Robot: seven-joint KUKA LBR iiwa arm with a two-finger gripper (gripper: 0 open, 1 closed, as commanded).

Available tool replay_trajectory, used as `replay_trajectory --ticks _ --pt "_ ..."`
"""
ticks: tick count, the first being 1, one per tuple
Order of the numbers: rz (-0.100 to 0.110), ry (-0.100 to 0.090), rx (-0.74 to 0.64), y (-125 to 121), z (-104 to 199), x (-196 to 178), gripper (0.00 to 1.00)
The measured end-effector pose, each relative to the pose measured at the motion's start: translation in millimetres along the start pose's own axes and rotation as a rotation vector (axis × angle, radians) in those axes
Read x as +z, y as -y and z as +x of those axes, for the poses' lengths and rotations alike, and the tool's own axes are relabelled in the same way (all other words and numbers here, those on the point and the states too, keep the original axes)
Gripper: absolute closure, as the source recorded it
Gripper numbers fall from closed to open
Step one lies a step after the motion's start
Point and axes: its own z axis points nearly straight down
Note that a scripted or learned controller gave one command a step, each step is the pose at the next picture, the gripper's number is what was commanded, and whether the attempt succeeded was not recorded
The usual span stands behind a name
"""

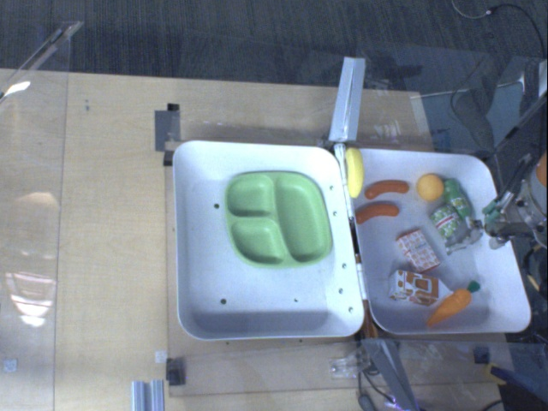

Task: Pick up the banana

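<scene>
Item, banana (354,171): I find it at the far left corner of the right bin (510,322), lying along the wall (359,259) that divides the two bins, with two sausages (382,201) just beside it. Item, gripper (495,219): I see it at that bin's right edge, well apart from the fruit; whether its jaws are apart or together I cannot tell. Handling note: I judge the approach best made from above, fingers straddling the banana's width, keeping clear of the wall and the nearest sausage.

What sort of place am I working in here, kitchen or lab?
Likely a robot lab, not a kitchen: two white bins on a wooden bench, toy food like the banana and carrot, cables on carpet.
</scene>
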Motion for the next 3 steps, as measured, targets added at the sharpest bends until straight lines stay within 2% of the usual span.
replay_trajectory --ticks 1,2,3 --pt "0.003 -0.001 -0.090 -77 12 50 0.00" --pt "-0.004 0.000 -0.095 -80 13 38 1.00" --pt "-0.010 0.001 -0.101 -82 14 27 1.00"
